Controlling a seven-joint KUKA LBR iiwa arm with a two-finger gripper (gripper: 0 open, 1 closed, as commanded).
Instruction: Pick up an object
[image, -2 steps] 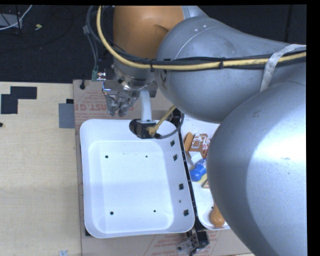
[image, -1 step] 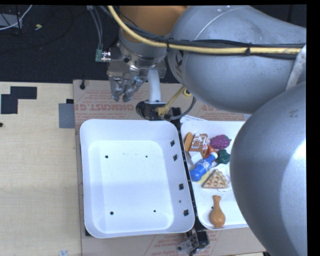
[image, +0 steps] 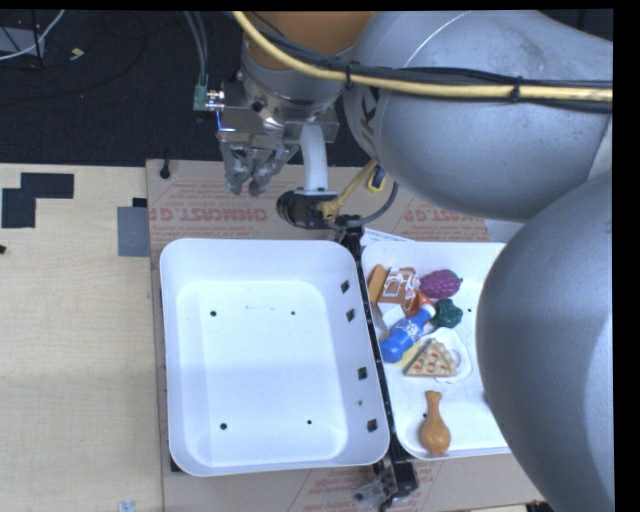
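Hand above the left bin's far edge, fingers nearly together, nothing between; toys well apart in right bin.

We see a pale wood-grain desk carrying a brownish board printed with red lettering, and dark grey and black rectangular patches at its left. Both bins are white: the left bin has small black dots on its floor, and the right bin carries the coloured toys. Among them we make out a purple grape bunch, a blue bottle with a white label, a dark green piece, an orange-and-brown item, a tan pizza slice speckled with red, and a golden-brown drumstick. The arm is grey with an orange band, and the claw is metallic grey.
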